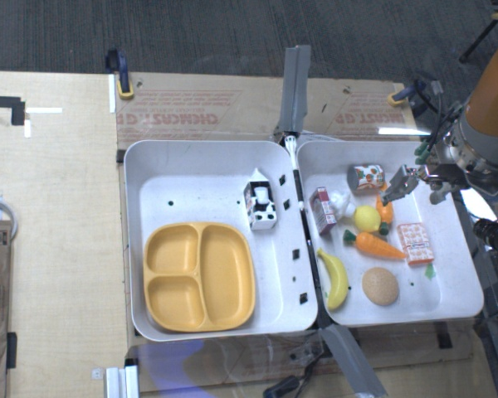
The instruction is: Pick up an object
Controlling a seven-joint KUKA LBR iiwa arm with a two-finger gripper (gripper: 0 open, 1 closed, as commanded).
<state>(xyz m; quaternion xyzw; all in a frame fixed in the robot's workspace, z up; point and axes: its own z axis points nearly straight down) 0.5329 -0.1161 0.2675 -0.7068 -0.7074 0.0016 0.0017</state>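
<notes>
1. Camera view, from above: the grey arm came in from the right with its orange band at the frame edge, and the gripper (398, 187) hung over the upper part of the right bin (461, 305).
2. Its fingers (396, 191) slanted down and to the left; how far apart they stood could not be told from this angle, and nothing could be seen between them.
3. Right under the fingertips sat a cluster: a yellow lemon (366, 218), round and smooth, touching a small orange piece (386, 212) just beside it.
4. Below that lay the carrot (378, 245), bright orange with a green top at its left end; its long axis ran left to right, tilted slightly downward, tip pointing right toward the red-and-white box (416, 243).
5. The banana (335, 279) lay near the bin's left wall, curved, long axis nearly up and down in the frame.
6. A tan round bun-like item (381, 287) sat near the front, just right of the banana.
7. A small printed can (367, 177) lay near the back, left of the gripper, and a dark red packet (322, 211) leaned by the left wall.
8. Over in the left bin (141, 222): a yellow divided plate (200, 275) at the front and a black-and-white carton (260, 206) near the right wall.
</notes>
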